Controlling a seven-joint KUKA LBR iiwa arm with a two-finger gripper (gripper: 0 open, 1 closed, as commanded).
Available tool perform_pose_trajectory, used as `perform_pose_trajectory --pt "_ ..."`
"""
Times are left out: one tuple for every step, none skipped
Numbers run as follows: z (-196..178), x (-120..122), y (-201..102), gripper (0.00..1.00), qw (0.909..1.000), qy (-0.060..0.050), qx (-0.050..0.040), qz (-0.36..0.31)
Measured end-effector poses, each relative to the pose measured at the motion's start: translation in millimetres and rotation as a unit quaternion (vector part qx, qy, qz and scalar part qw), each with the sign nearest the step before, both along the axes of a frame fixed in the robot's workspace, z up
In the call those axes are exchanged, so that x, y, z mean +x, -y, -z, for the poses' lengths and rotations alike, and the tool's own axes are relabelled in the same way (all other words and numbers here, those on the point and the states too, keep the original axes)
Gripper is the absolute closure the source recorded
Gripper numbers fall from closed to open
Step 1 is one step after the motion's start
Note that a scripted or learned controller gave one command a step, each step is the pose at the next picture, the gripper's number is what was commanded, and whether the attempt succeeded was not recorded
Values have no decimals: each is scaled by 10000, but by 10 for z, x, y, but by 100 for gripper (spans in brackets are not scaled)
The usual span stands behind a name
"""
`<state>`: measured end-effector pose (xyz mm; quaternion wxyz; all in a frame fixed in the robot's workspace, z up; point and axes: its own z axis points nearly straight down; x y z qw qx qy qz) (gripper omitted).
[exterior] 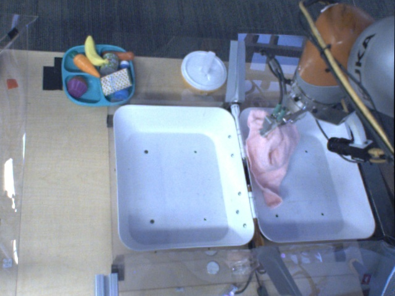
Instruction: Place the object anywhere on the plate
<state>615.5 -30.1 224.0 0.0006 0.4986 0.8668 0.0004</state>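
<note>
Two shallow white bins side by side on a pale wooden bench: left bin, right bin. In the right bin, against its left wall, a pink cloth, bunched at the top and trailing down to a narrow end. Gripper at the cloth's upper edge, a fold of cloth pinched between the fingers, grey arm with orange band reaching in from the upper right. Beyond the bins, a blue compartment plate holding toy food, among it a banana and a carrot. Near the top middle, a round white lidded container.
</note>
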Motion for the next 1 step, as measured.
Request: perform_pose_trajectory --pt "62 47 -439 100 9798 7 2 -2000"
